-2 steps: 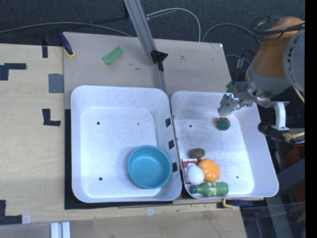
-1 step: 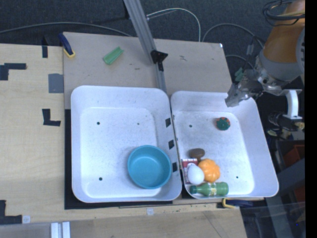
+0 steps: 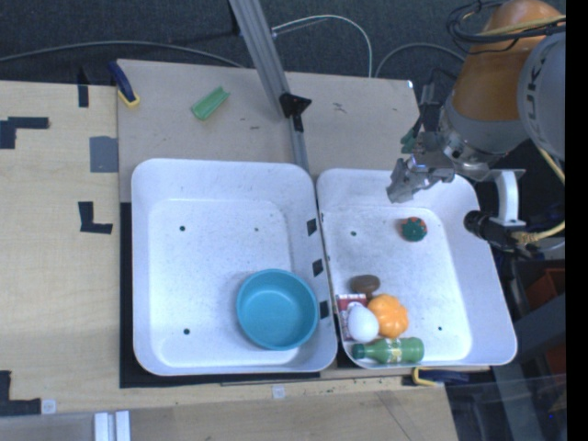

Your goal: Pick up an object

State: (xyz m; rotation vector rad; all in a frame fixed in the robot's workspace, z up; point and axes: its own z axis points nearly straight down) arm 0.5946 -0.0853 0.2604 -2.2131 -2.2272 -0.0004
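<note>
Surface: pale wooden bench top, carrying two shallow white bins side by side; black tape marks are sitting along its left part.
Arm: grey with an orange band above the wrist, reaching in from the right and hanging over the upper right corner of the right-hand bin.
Left white bin: holding one round blue plastic bowl, which is resting near its lower right corner.
Right white bin: holding all the small pieces; most are crowding its lower left corner.
Claw: grey two-finger tool, pointing down and leftward above the bin's upper rim; its tips are blurring together, so I cannot tell whether it is open or closed. Nothing is showing between them.
Green plastic bottle: lying flat along the bin's lower wall, long axis running left to right.
Orange round toy fruit: sitting just above the bottle, touching a white egg-shaped piece.
Small brown oval piece: lying just above the cluster.
Small dark green round toy with a red spot: sitting alone in the upper part of the right bin, well apart from the cluster.
Key relation: the green round toy is lying just below the claw, slightly to its right, and is the nearest candidate; being roundish, it is offering no long axis to align to.
Judgement: a short descent toward that toy is looking simpler than picking from the crowded corner.
</note>
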